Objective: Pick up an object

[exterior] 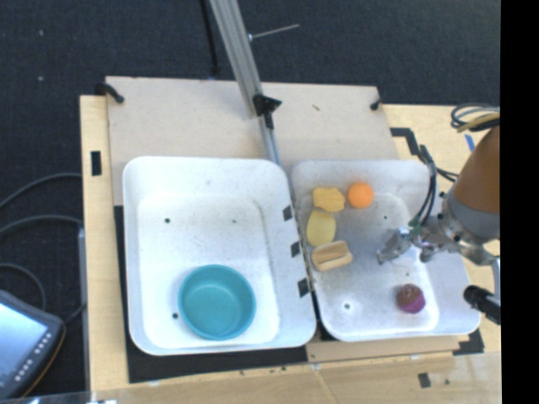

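The right bin [370, 318] holds an orange ball [360, 195], a yellow lump [328, 199], a pale yellow piece [320, 226], a tan block [332, 256] and a purple ball [410, 298]. My gripper [396, 247] hangs over the right part of this bin, reaching in from the right edge. It sits above and a little left of the purple ball and right of the tan block, apart from both. Nothing shows between its fingers.
The left bin [152, 192] holds a teal bowl [216, 301] near its front. A slanted metal rail [240, 53] runs from the top down to the gap between the bins. Cables lie on the dark floor at left.
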